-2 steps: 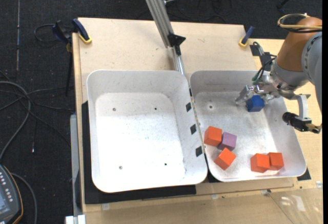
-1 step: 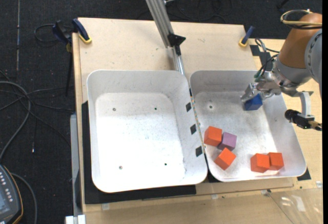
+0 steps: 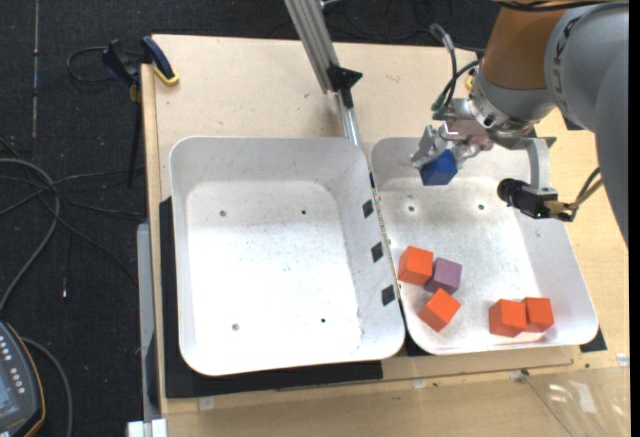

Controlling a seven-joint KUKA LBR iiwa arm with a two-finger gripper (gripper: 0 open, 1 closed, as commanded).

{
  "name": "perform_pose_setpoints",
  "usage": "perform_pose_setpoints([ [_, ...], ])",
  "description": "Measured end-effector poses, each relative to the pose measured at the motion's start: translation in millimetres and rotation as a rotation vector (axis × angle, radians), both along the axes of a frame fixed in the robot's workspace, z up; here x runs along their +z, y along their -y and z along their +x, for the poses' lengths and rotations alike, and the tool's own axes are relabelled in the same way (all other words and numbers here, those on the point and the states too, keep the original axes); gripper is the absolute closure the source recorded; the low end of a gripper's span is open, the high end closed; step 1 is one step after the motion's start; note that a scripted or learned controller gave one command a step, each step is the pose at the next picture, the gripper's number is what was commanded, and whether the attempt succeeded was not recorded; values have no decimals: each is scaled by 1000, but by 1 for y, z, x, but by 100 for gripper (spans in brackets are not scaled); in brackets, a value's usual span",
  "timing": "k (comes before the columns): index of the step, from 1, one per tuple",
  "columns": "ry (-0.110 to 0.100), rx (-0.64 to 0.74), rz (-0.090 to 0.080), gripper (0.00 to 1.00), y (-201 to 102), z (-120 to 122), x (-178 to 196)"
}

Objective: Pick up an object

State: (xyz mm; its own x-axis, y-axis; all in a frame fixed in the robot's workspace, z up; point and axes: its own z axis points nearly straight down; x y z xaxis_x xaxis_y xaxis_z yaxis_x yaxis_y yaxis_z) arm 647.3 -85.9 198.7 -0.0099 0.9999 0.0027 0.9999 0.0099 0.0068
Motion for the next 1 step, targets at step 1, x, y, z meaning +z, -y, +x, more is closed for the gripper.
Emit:
perform_pose_setpoints([
  [1, -6, 0, 0, 100, -73, 7, -4],
])
